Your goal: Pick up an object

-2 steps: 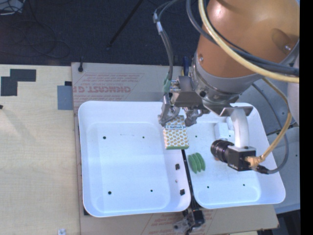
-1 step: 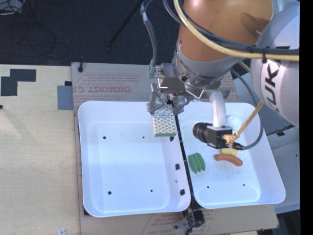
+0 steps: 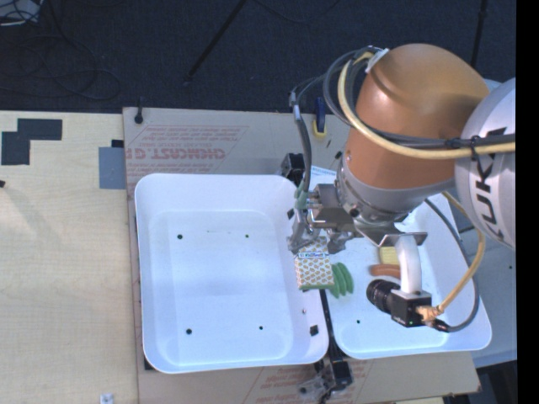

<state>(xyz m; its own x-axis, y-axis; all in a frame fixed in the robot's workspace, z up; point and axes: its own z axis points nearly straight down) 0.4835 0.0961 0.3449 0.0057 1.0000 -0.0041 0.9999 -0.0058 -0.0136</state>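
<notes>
Hard to call the pick done. Pincer (image 3: 313, 244) low over the inner edge of the right bin (image 3: 459, 343), just above a small patterned block (image 3: 313, 271) with a white-and-green lattice print; touching or merely close, impossible to tell, and finger spread likewise impossible to tell under the bulky wrist. Beside the block, a green leafy toy (image 3: 342, 279), touching or nearly so. Further right, an orange sausage-like piece (image 3: 386, 269) and something pale yellow (image 3: 388, 254), partly hidden. Left bin (image 3: 156, 225) next door. Probably still at the reach-or-close step: lift yet to come.

Writing: upside-down red print on the cardboard sheet (image 3: 189, 146) under the bins, too blurred to read; white letters "KU" on the arm (image 3: 493, 175).
</notes>
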